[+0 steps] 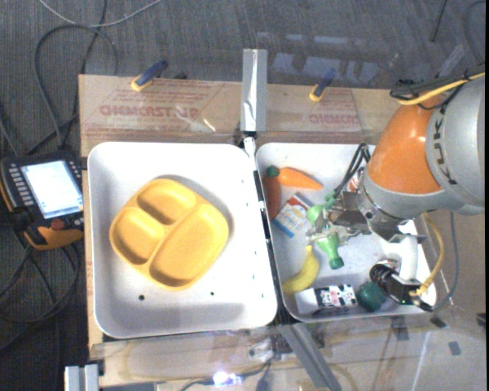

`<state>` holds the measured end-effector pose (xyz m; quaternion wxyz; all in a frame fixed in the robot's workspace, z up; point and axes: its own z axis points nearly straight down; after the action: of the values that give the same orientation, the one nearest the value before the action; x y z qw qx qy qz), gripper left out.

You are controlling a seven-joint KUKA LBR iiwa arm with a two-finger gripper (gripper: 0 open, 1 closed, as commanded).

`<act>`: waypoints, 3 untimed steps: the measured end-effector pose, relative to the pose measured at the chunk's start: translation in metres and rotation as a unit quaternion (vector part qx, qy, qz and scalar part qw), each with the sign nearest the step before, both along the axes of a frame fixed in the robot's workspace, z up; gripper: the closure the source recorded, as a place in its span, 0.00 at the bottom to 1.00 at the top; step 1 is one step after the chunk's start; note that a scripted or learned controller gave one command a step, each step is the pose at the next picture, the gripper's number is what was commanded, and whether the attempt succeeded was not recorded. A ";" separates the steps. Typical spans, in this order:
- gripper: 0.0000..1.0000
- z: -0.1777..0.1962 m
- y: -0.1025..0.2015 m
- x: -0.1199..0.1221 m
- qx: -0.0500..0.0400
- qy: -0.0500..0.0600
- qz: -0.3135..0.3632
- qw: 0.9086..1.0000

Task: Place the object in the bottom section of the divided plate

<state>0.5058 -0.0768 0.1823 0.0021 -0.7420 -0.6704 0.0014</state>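
The yellow divided plate lies in the left bin, with its large bottom section toward the bin's front. My gripper hangs low over the middle of the right bin, among the objects there. Right at its tip are a light green piece and a green bottle-shaped toy; I cannot tell whether either sits between the fingers. An orange carrot lies at the back of that bin. A yellow banana lies toward the front.
A small red, white and blue box lies left of the gripper. A black box with a label and a dark green round thing sit at the right bin's front. A handheld screen lies off the bench at left.
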 end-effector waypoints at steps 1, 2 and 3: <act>1.00 0.000 0.065 0.061 -0.001 -0.001 0.120 0.993; 1.00 0.000 0.126 0.078 -0.001 -0.001 0.262 0.965; 0.00 0.001 0.126 0.079 -0.001 -0.001 0.262 0.965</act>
<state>0.5843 0.0490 0.1829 0.0002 -0.5402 -0.8415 0.0013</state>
